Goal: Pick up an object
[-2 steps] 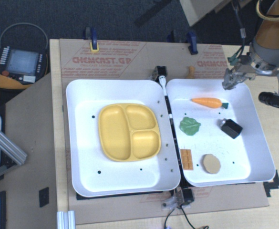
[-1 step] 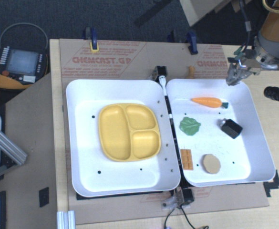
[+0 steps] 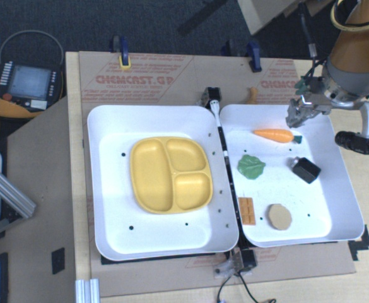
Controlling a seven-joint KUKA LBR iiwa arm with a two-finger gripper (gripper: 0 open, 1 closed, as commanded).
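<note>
The right bin (image 3: 335, 188) holds an orange carrot (image 3: 273, 135) with a green tip, lying crosswise near the far wall. A green leafy piece (image 3: 251, 166) lies left of centre and a black block (image 3: 306, 170) to its right. Near the front lie a round tan biscuit (image 3: 280, 216) and a brown wafer (image 3: 246, 210) by the left wall. My gripper (image 3: 296, 120) hangs just above and behind the carrot's right end, with nothing seen held in it.
The left bin (image 3: 108, 137) bears a yellow divided plate (image 3: 170, 173) at its centre. A black bar (image 3: 217, 122) runs along the seam between the bins. The arm comes in from the upper right over the right bin's far corner.
</note>
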